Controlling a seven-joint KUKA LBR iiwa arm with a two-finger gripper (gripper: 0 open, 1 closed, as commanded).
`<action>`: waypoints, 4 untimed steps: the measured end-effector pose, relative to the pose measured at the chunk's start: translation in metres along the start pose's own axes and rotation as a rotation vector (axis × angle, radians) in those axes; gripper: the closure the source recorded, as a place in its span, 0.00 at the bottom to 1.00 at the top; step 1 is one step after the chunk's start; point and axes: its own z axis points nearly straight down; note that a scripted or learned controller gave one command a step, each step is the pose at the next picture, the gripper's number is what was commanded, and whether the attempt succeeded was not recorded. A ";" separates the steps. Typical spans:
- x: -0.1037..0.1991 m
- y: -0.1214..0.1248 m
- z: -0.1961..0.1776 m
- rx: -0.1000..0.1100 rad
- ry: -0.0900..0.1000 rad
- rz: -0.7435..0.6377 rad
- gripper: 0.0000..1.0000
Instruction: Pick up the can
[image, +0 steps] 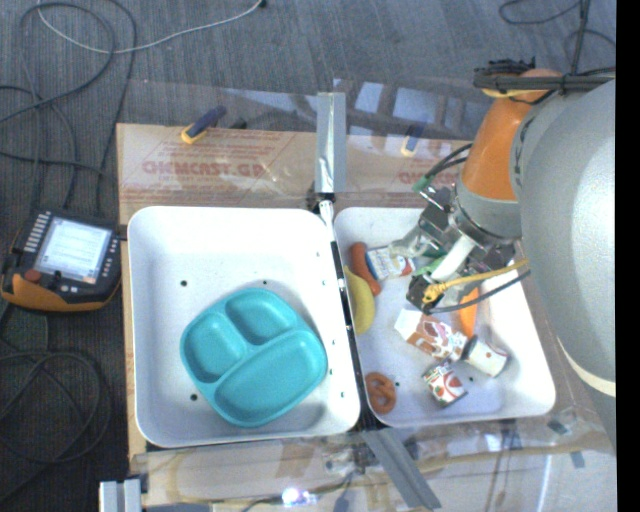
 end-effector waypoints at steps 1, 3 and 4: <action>-0.070 -0.017 0.056 0.004 0.001 -0.064 0.00; -0.111 0.039 0.116 -0.015 0.016 0.001 0.00; -0.116 0.092 -0.034 0.000 0.002 -0.095 0.00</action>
